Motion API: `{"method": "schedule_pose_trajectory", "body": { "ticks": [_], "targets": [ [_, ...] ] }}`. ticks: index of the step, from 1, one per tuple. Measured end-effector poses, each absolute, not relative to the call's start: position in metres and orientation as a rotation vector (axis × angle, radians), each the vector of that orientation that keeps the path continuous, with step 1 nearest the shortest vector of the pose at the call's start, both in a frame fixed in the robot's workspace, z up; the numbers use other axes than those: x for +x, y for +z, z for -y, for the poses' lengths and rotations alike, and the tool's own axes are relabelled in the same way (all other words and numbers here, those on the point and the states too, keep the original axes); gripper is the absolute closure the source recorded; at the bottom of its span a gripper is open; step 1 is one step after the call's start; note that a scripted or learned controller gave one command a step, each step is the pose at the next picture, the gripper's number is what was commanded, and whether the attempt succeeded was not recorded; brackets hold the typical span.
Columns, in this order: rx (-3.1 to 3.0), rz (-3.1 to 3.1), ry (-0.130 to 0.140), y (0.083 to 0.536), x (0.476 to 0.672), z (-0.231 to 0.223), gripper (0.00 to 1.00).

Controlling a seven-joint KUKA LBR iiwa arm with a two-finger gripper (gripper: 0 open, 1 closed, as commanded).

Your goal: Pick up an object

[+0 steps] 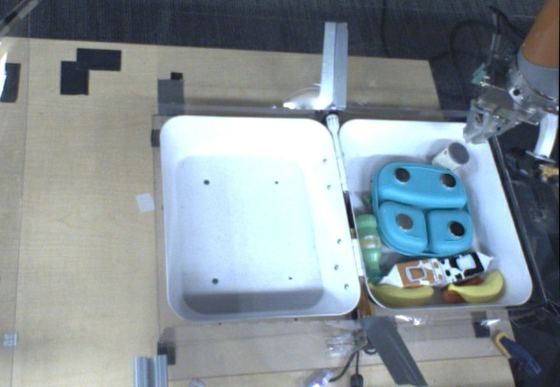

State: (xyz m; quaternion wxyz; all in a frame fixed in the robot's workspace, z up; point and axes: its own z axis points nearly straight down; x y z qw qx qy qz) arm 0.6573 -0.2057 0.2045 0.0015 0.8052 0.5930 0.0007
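Nothing is picked up yet, as we judge it: the blue plastic tray (420,206), small white cup (450,154), green bottle (368,241), printed carton (435,270) and two bananas (437,291) all lie in the right bin (516,228). We see the gripper (487,121) above that bin's far right corner, near the cup, touching nothing; its opening we cannot tell.

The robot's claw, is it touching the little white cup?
Apart. The camera view shows the gripper at the right bin's upper right rim, with bare white floor between it and the white cup.
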Motion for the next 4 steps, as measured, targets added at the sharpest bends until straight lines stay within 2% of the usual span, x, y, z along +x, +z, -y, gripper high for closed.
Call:
{"method": "schedule_pose_trajectory", "body": {
  "ticks": [1,3,4],
  "targets": [
    [2.607,-1.749,0.002,0.259,0.671,0.197,1.0],
    [2.904,-1.2,-0.002,0.194,0.67,0.194,1.0],
    [2.876,-1.264,0.001,0.19,0.632,0.152,1.0]
  ]
}}
